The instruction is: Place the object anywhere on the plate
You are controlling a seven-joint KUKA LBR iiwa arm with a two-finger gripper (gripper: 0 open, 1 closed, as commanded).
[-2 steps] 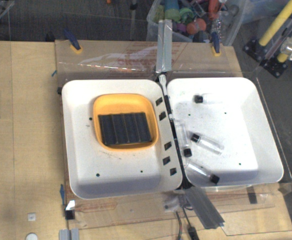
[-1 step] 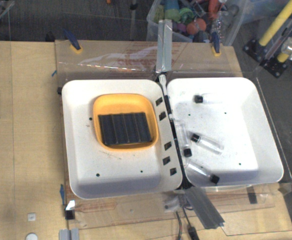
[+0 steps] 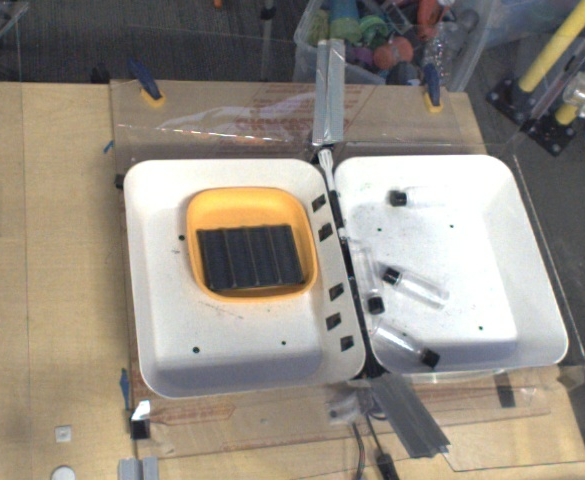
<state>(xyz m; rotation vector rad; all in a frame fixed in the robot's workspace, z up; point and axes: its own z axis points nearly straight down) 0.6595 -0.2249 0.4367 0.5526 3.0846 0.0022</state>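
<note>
Gripper: spread or closed, I cannot tell.
Ribbed dark block (image 3: 250,256): lies flat, mid-plate; if it is the object, the placing looks done.
Plate (image 3: 200,211): orange, in the left bin (image 3: 157,298), nearer its far edge.
Vials (image 3: 412,286): in the right bin (image 3: 492,268), by the divider edge.
Advice: should a vial go next, pinch across its body and lift clear of the divider.

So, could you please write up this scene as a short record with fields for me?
left bin: shallow white bin, holding the plate
plate: orange squarish plate with a dark ribbed rectangular slab lying on it
right bin: shallow white bin
right bin contents: small clear tubes with black caps, near the divider, plus a small black piece further back
task state: slab already on plate
</note>
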